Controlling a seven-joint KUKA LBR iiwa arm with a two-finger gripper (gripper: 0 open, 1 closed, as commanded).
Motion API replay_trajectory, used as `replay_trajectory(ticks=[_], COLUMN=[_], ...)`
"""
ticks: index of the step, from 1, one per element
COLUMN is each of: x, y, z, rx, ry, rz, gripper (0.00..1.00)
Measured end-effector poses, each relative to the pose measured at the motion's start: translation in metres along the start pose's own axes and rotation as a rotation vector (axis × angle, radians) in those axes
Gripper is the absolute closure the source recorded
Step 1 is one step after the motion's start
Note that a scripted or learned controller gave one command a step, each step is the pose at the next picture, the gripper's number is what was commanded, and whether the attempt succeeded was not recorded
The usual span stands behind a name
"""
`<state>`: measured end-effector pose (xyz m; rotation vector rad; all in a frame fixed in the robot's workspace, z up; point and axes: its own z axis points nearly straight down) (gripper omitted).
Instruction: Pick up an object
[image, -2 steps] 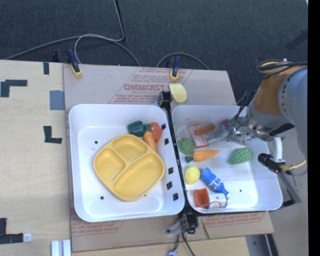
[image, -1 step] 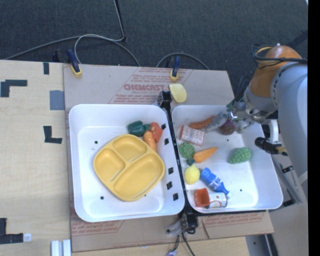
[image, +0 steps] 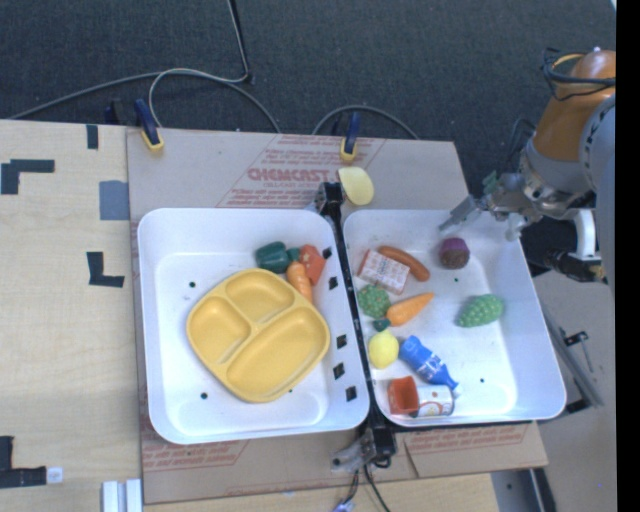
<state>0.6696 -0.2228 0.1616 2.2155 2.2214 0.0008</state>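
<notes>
Two white bins (image: 170, 400) sit side by side on cardboard (image: 290, 170) clamped to the desk (image: 60, 300), cables (image: 200, 75) behind.

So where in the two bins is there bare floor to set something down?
Right bin: bare floor along its right side below the green bumpy toy; crowded along the divider, from hot dog to blue bottle. Left bin: a bare strip left of the yellow plate.

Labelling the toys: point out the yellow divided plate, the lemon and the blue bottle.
yellow divided plate (image: 258, 335): camera view, on the ridge between its compartments.
lemon (image: 383, 350): camera view, middle of the fruit.
blue bottle (image: 424, 362): camera view, middle of its body.
</notes>
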Motion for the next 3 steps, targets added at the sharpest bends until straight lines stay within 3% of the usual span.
replay_trajectory(ticks=[1, 2, 3], x=[0.057, 0.120, 0.121], y=[-0.028, -0.001, -0.001], z=[0.071, 0.075, 0.066], rx=[-0.003, 0.002, 0.002], ry=[-0.001, -0.002, -0.002], rz=[0.003, 0.002, 0.000], gripper=[0.00, 0.00, 1.00])
